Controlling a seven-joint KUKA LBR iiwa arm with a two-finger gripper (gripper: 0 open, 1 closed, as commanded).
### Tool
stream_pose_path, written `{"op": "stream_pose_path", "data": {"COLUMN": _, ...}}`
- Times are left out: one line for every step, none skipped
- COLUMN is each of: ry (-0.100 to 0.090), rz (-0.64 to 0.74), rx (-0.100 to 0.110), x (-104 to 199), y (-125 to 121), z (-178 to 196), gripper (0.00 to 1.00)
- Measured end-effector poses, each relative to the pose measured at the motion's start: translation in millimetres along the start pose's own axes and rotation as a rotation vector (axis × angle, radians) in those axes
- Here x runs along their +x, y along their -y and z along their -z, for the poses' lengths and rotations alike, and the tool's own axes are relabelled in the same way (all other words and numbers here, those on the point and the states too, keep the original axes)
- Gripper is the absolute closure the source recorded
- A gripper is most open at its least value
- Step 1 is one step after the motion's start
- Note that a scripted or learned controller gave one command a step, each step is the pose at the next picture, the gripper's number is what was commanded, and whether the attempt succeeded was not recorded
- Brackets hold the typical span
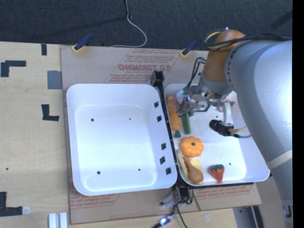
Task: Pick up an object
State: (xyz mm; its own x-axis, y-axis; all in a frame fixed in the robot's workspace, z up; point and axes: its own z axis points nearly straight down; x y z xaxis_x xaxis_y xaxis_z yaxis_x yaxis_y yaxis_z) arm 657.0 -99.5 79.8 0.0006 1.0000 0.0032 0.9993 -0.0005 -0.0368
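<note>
1. Dark blue carpet fills the top of the view, with a thin black cable trailing over it.
2. Pale wooden bench with black tape marks sits on the left. A cardboard sheet lies on it, with blue-and-yellow clamps at its two far corners.
3. Two shallow white bins sit side by side on the cardboard, touching along their inner edges: left bin and right bin.
4. All the pickable toys are in the right bin, mostly along its left wall.
5. Orange carrot-like toy lies lengthwise against the left wall in the far half.
6. Green stick-shaped toy lies just beside the carrot, roughly parallel to it.
7. Orange pumpkin toy is near the middle of the left side, just below the green one.
8. Tan potato-like toy is in the near left corner, touching the pumpkin's lower edge.
9. Red strawberry-like toy with a green top sits near the front wall, just right of the tan one.
10. Grey arm comes in from the right, its orange band above the wrist.
11. Gripper is down in the far left part of the right bin, over the upper ends of the carrot and the green toy.
12. Gripper state: cannot tell, too cluttered. No toy is visibly clamped.
</note>
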Motion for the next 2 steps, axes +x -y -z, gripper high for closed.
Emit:
{"op": "stream_pose_path", "data": {"ry": 0.003, "rz": 0.002, "rx": -0.036, "x": -0.2, "y": -9.0, "z": 62.8, "gripper": 1.0}}
{"op": "stream_pose_path", "data": {"ry": 0.003, "rz": 0.002, "rx": -0.038, "x": 0.1, "y": -8.6, "z": 78.8, "gripper": 1.0}}
